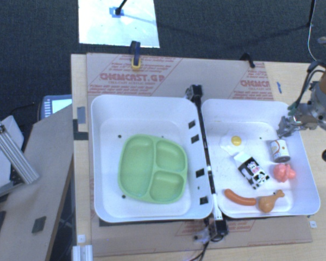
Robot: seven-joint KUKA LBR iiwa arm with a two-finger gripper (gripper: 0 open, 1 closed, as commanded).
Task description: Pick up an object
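Note:
The right bin [228, 113] holds a fried egg toy [233, 142], a small can [279, 150], a black-and-white cow carton [252, 171], a pink toy [284, 172], a sausage [240, 198] and a chicken drumstick [271, 201]. My gripper [289, 124] hangs at the bin's right rim, just above and right of the can. Nothing shows between its fingers.
The left bin [106, 113] holds a green sectioned plate [152, 168]. A black divider with clips [202, 156] runs between the bins. The arm's grey body [320, 99] enters from the right. A cable hangs at the upper right.

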